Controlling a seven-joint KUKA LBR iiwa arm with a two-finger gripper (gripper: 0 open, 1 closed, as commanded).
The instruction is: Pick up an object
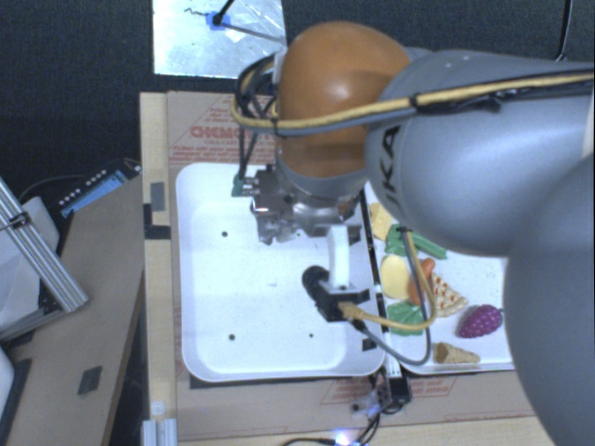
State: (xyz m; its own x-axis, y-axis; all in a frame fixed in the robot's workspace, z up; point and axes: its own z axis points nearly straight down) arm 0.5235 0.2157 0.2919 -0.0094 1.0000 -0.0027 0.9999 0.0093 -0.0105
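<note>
Hovering low over the left bin [232,286], the hand [272,223] hangs beneath the orange band [344,82] of the arm [483,147], above the far right part of that bin's floor. Nothing can be seen caught in it. The wrist hides its working end from this slanted view, so I cannot tell whether it is spread or pressed together. The white floor under and around it shows just a few small dark specks and nothing worth grasping. Everything that could be picked up lies in the right bin [488,275], across the wall the two bins share. A yellow fruit [397,277] sits nearest that wall, with a carrot [428,272] just beside it. A pizza slice [448,297] lies a little further out, a bunch of purple grapes [481,321] lies beyond that, and a cone [456,352] rests near the front rim. All of these toy foods lie flat in the bin, and the hand touches none of them. By my reading the task has hardly started, since no object is chosen, gripped or raised off the worktop [156,249]. What is left is nearly all of it. The hand has to be brought over one of the pieces in the right bin, lowered onto it, closed around it and lifted clear. The grapes or the cone look the easiest picks, since they lie somewhat apart from the crowded cluster by the wall.
</note>
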